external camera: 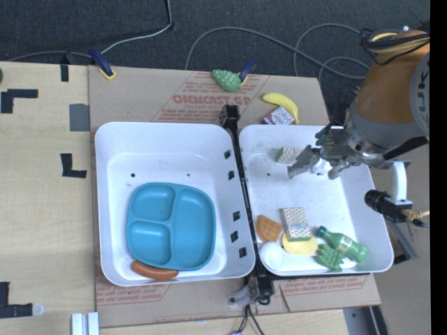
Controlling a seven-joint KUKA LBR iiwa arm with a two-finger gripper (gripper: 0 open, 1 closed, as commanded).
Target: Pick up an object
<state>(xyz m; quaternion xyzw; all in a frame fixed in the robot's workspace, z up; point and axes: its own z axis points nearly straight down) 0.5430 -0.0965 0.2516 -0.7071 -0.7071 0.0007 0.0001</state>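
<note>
We are looking down on a bench where a grey arm with an orange band [394, 75] is reaching in from the right over the right bin [363, 194]. Its gripper [318, 166] is hanging above the bin's upper half, the two dark fingers [302, 165] spread apart with nothing between them. Just to the left of the fingers, a small green-and-white packet [286, 153] is lying on the bin floor, near the gripper but apart from it.

Along the bin's near edge we are seeing a cluster of objects: a checkered box [296, 220], a yellow piece [299, 246] touching it from below, an orange waffle-like piece [267, 228] just to the left, a white dish [274, 257] under them, and a green bottle [342, 243] lying on its side beside a green leafy toy [328, 259].

In the left bin [112, 145], a blue divided plate [171, 225] is sitting flat, with a sausage [154, 271] resting against its near edge.

Beyond the bins, on the cardboard sheet [174, 100], a banana [283, 104], a small wrapped packet [279, 118] and a green toy [227, 79] are lying well apart from the gripper.
</note>
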